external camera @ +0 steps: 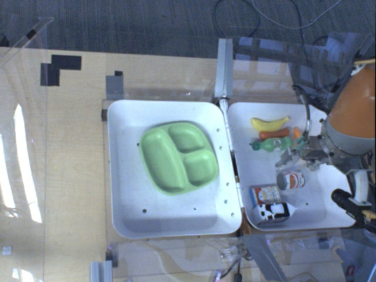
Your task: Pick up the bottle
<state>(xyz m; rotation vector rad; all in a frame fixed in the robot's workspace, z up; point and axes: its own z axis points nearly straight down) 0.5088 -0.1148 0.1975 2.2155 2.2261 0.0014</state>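
On the pale wooden surface (64, 175) two shallow white bins sit side by side, seen from above at a slant. At nine o'clock from the picture's centre, the left bin (126, 216) holds a green divided tray (179, 156) with three compartments, lying near the bin's middle and turned slightly askew. Toward three o'clock, the right bin (317, 213) carries several small things. At its twelve o'clock lies a yellow banana (269, 122); just below that an orange carrot-like piece (275, 134) lies flat. The bottle (271, 145) rests on its side just under the orange piece, near the bin's upper middle: it is pale translucent green with a darker green cap pointing to nine o'clock, and its far end runs under the arm's metal parts. A small can (291, 180) lies tipped near the bin's centre, and at six o'clock a small carton (265, 194) sits touching a black-and-white object (274, 212). The grey arm with its orange band (355, 107) reaches in from three o'clock, and the pincer (298, 153) hovers at the bottle's right end, just above the can; whether its tips are spread or pressed together cannot be told from this view.
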